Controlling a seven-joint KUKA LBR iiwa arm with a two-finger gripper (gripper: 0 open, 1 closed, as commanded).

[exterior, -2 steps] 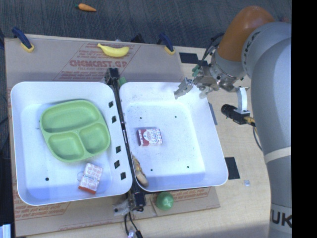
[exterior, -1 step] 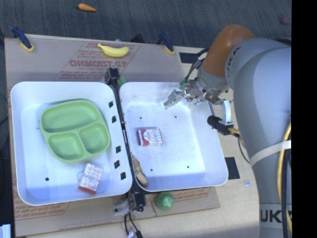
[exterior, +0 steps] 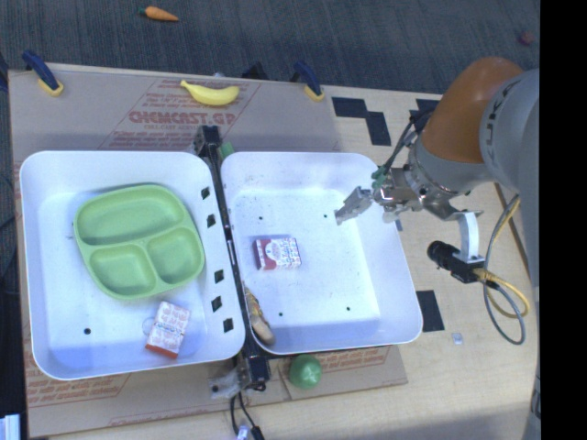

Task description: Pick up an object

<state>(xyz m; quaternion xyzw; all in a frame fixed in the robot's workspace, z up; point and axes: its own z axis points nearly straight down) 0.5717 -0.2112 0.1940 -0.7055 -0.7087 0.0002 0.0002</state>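
Note:
A small red and white carton [exterior: 276, 252] lies flat near the middle of the right bin [exterior: 385, 273]. My gripper [exterior: 352, 207] hangs over the upper right part of that bin, up and to the right of the carton and apart from it. Nothing shows in its grasp. A brownish object [exterior: 257, 319] rests against the right bin's lower left wall. In the left bin [exterior: 46, 273] sit a green divided plate [exterior: 138, 239] and a small red and white packet [exterior: 168, 328].
A yellow banana [exterior: 210, 91] lies on the cardboard behind the bins. A green ball [exterior: 305, 370] sits on the cardboard in front of the right bin. Blue clamps [exterior: 43, 71] hold the cardboard's back edge. An orange carrot [exterior: 160, 13] lies on the floor beyond.

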